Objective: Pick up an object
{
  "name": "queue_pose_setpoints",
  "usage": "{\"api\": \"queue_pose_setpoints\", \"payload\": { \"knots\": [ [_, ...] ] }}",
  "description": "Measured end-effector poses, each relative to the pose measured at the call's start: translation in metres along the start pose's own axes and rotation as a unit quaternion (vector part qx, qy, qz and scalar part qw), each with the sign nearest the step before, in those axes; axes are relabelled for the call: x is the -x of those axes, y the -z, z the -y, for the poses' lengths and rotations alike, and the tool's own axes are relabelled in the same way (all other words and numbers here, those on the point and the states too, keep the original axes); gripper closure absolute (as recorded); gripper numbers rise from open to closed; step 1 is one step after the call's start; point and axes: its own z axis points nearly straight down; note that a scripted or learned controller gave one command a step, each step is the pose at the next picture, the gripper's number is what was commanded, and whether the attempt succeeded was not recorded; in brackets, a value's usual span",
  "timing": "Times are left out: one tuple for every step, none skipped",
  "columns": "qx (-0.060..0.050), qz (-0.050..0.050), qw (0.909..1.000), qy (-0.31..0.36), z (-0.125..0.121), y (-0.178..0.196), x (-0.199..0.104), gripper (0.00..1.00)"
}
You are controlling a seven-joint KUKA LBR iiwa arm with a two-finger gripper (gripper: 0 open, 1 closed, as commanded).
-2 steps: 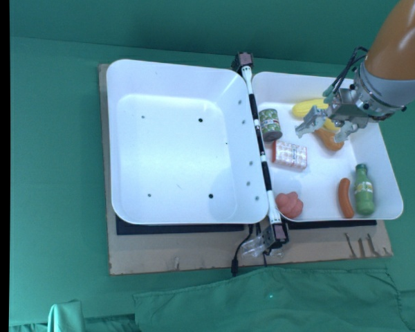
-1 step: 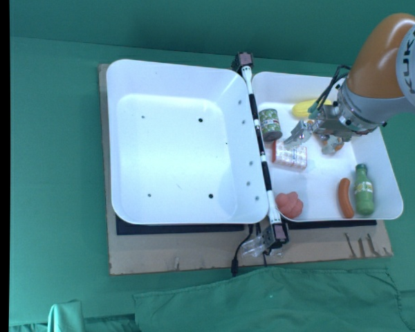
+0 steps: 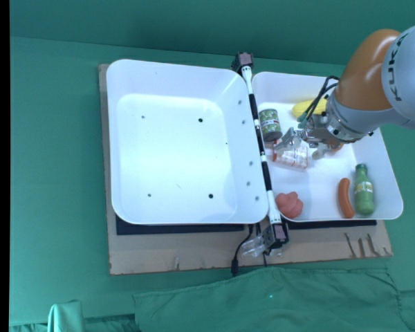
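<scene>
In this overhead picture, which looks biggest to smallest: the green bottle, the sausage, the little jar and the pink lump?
1. Green bottle, the longest.
2. Sausage, nearly as long but thinner.
3. Pink lump and little jar: too alike to rank.
All lie in the right bin.

1. Arm (image 3: 401,68): smooth grey casing with rounded joints and dark "KUKA" lettering.
2. Orange band (image 3: 363,71): broad and glossy above the wrist.
3. Black cables (image 3: 323,92): looped beside the wrist.
4. Gripper (image 3: 301,142): metallic grey.

left bin (image 3: 173,151) open, right bin (image 3: 387,199) crowded
</scene>
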Motion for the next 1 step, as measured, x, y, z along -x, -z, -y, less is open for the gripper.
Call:
{"api": "queue_pose_setpoints", "payload": {
  "knots": [
    [0.010,0.008,0.9999,-0.003,-0.0029,0.0158,0.0065,1.00]
  ]
}}
